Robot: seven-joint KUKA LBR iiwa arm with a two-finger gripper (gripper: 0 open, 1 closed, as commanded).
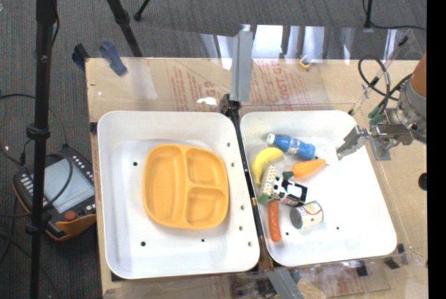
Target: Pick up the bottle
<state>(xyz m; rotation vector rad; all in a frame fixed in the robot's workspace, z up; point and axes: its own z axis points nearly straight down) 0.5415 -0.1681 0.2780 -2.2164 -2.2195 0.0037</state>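
Fingers [362,141] spread; one bottle [292,145].

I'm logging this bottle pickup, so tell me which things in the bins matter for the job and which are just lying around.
Part of the job:
- blue bottle, lying on its side in the right bin
- tool, over that bin's right edge, apart from the bottle

Just lying about:
- banana
- carrot
- black-and-white toy
- can
- sausage
- yellow divided plate, in the left bin

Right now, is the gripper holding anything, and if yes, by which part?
Nothing is held. The gripper hangs open near the right bin's right edge, apart from the blue bottle, which lies on its side in the bin beside the carrot.
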